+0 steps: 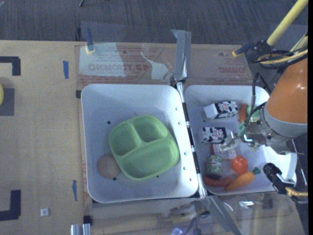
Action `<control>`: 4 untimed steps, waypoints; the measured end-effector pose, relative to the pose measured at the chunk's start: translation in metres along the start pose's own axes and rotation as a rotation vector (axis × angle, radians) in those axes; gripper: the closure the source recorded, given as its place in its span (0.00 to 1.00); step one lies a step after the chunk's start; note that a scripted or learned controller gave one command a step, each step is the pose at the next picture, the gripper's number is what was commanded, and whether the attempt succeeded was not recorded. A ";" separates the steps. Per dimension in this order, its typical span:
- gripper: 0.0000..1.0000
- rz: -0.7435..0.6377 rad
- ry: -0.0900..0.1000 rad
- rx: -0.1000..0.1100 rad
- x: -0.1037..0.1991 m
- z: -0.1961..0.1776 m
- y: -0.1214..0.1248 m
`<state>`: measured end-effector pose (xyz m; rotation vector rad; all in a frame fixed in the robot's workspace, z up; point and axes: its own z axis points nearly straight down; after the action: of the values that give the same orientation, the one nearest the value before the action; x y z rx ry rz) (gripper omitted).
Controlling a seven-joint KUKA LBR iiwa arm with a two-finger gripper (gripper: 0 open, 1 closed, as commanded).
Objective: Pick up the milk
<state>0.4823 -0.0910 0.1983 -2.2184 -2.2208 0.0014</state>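
Observation:
Two small white milk cartons with black cow patches lie in the right bin [195,102]. One milk carton [221,109] is near the bin's far side, the other milk carton [213,133] lies just below it toward the middle. My gripper [234,142] hangs low over the right bin, right beside the lower carton's right end and above a red pepper [239,164]. Whether it touches the carton is unclear. The grey wrist with its orange band [291,99] comes in from the right.
A green can [213,165], a carrot [243,180] and a red chili [217,181] crowd the right bin's near side. An orange item [243,112] lies by the upper carton. The left bin [93,131] holds a green divided plate [143,147] and a tan round piece [107,166].

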 end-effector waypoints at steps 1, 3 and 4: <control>0.00 0.034 -0.001 -0.004 -0.018 0.015 0.066; 0.00 0.211 -0.001 -0.003 -0.006 0.098 0.091; 1.00 0.213 0.000 -0.004 -0.006 0.088 0.091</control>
<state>0.5734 -0.0971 0.1095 -2.4445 -1.9746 -0.0030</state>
